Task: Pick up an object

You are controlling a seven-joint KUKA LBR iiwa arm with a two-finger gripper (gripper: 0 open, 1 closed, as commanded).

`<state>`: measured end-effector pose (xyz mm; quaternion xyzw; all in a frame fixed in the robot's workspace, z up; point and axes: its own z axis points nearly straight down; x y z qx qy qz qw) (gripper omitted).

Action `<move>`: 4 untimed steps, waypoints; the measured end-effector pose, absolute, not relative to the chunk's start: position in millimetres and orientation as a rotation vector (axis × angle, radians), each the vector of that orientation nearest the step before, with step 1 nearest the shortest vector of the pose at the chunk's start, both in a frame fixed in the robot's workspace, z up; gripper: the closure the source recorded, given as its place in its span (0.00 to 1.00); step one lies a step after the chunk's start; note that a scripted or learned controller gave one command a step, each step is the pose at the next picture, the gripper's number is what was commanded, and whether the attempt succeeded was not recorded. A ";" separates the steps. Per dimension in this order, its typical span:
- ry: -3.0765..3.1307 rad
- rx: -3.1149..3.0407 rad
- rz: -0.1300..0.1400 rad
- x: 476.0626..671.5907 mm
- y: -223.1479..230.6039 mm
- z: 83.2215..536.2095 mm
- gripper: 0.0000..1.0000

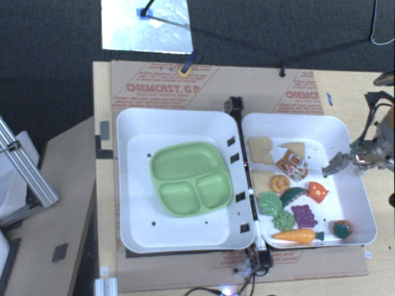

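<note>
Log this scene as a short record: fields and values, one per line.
left bin: holds a green divided tray, three compartments
right bin: holds toy food
toy food: carrot, purple grapes, broccoli, red pepper, donut, bread slice
pincer: above the right bin's right side, reaching in from the right
held object: none visible
task status: nothing picked up yet
</note>
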<state>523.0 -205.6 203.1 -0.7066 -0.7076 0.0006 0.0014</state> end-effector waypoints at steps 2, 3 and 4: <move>-2.220 -2.218 0.002 509.9 -198.4 84.5 0.00; -2.222 -2.222 -0.001 510.5 -198.7 84.7 0.00; -2.224 -2.223 -0.003 511.4 -198.9 95.6 1.00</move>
